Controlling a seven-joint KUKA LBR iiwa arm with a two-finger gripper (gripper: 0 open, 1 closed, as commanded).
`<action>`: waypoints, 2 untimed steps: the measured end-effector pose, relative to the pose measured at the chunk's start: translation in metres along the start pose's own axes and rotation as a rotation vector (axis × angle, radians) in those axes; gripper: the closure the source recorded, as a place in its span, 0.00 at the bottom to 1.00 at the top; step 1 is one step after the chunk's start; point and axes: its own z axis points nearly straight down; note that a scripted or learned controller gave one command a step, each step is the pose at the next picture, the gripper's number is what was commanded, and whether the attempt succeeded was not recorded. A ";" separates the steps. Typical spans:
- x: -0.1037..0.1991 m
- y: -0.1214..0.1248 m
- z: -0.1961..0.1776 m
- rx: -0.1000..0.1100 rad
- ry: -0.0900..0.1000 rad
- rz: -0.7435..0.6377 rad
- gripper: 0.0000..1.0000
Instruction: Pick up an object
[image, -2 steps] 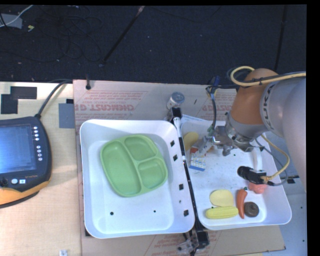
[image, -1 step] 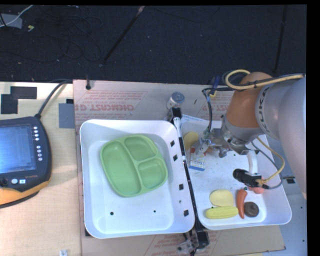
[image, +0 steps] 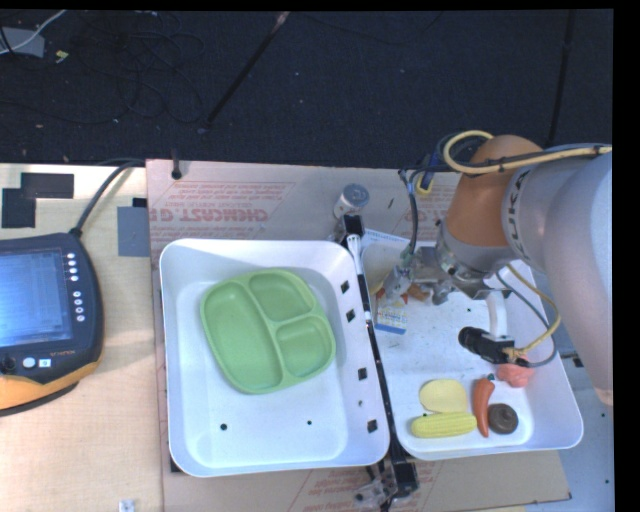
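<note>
the gripper (image: 425, 285) is low in the right bin (image: 560, 425) — whether it grips anything, i cannot tell. below and to its right lie a carrot (image: 483, 403), a corn cob (image: 443, 425) and a yellow piece (image: 443, 395); well to its left, a green divided plate (image: 267, 329) sits in the left bin (image: 190, 420).

The cardboard sheet (image: 240, 200) bears upside-down red print, perhaps "CHEMCRAFT", too blurred to confirm
</note>
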 end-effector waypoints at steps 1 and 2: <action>0.005 0.002 -0.009 0.006 0.011 -0.004 1.00; 0.005 0.005 -0.002 0.009 0.004 -0.003 1.00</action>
